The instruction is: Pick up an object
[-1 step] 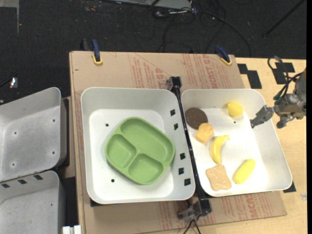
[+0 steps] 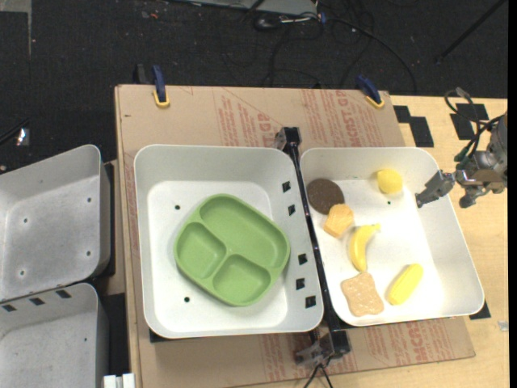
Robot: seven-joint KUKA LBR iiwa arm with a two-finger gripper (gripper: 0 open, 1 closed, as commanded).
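1. Small round yellow lemon-like toy [image 2: 389, 181] lies in the upper part of the right shallow white plastic bin [image 2: 460, 241], near its right wall; of all the pieces it sits closest to the jaws [image 2: 449, 186], off to their left and apart from them.
2. Jaws hang at the right bin's upper right rim, over the wall edge; one dark finger [image 2: 430, 189] points down-left into the bin. Nothing sits between the fingers; how far they are spread, cannot tell.
3. Flat dark brown round disc, cookie-like, matte [image 2: 325, 192], lies left of the lemon toy, near the divider side.
4. Small orange blocky piece [image 2: 339, 219] sits just below the disc, touching or nearly so.
5. Curved smooth yellow toy banana [image 2: 362, 245] lies mid-bin, just right of the orange piece.
6. Tan square cracker-like slab, speckled texture [image 2: 361, 294], lies at the bottom of the bin, below the banana.
7. Oblong glossy yellow piece [image 2: 405, 284], tilted, lies just right of the slab.
8. Left shallow white plastic bin [image 2: 153, 217] holds a light green plastic plate with three compartments [image 2: 233, 249], rounded corners, turned at an angle.
9. Both bins rest on brown cardboard sheet [image 2: 218, 120] over the desk, held by blue-and-yellow clamps [image 2: 160, 87] at the far edge.
10. Grey arm [image 2: 485, 164] reaches in from the right.
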